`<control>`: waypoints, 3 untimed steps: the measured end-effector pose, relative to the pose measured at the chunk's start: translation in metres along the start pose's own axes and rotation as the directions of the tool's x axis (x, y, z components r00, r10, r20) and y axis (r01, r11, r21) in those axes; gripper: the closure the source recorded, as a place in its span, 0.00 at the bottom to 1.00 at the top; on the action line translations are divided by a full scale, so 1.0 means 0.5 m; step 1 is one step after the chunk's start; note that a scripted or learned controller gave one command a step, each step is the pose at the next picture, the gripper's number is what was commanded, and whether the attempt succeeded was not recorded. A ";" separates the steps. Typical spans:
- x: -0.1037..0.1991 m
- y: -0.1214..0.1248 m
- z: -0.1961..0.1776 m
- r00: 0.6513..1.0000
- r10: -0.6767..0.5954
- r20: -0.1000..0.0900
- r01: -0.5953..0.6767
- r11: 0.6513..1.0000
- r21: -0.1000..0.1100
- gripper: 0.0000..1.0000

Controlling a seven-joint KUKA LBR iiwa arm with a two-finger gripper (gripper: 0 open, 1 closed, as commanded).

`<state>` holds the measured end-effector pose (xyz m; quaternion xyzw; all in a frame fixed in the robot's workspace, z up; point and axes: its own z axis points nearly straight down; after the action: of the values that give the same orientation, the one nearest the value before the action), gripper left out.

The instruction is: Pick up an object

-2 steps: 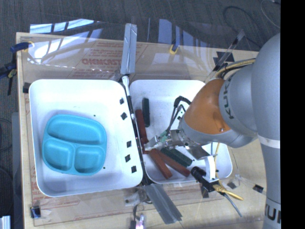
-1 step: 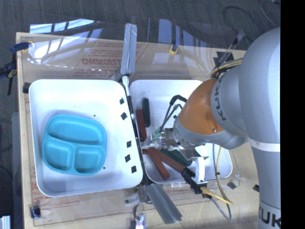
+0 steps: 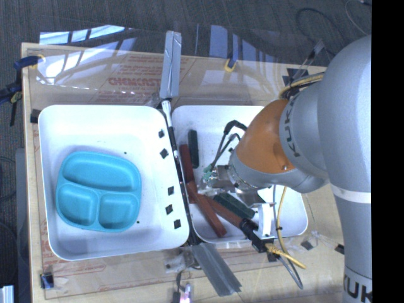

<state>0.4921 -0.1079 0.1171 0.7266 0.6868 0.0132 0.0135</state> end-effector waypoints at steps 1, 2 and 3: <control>-0.004 -0.002 0.001 1.000 0.002 0.003 -0.002 1.000 0.002 0.00; -0.028 0.032 0.053 0.998 -0.064 0.002 0.064 0.997 0.036 0.00; -0.023 0.033 0.041 0.997 -0.074 -0.004 0.074 0.996 0.042 1.00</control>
<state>0.5084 -0.1201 0.0970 0.7007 0.7134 -0.0012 -0.0022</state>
